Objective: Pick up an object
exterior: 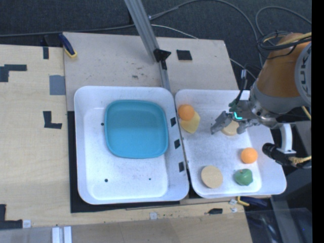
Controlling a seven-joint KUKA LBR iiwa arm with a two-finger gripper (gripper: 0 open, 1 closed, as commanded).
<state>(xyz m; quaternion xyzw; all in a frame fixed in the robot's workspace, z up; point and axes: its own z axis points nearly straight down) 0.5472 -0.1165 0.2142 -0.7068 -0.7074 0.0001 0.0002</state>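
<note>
Nearest the lower edge of the frame, in the right bin (273, 186), lay a tan round disc (211, 176) and beside it a small green lumpy piece (244, 176). Just above those, towards the right wall, sat a small orange ball (248, 155).

Higher up in the same bin, the gripper (230, 124) hung low over a pale cream piece (230, 129), its fingers spread apart with nothing between them. The cream piece was mostly hidden beneath it, so I took that as the thing it was going for, though I could not tell whether a finger touched it. It looked small and light, probably smooth plastic, and likely to skid on the bin floor if nudged. Squeezing across its narrow width, low down, seemed the safest hold to me.

At the bin's left wall, an orange ball sat on or against a yellow wedge-like piece (189, 120); which of the two, I could not say.

The left bin (86, 135) held a blue square plate (136, 128), lying flat in its upper half.

Both bins rested on a black mat over a pale wooden bench (30, 135), marked with dark tape squares. A grey metal post (144, 24) slanted up from between the bins to the top of the frame, and cables trailed over the dark floor beyond, at upper right.
</note>
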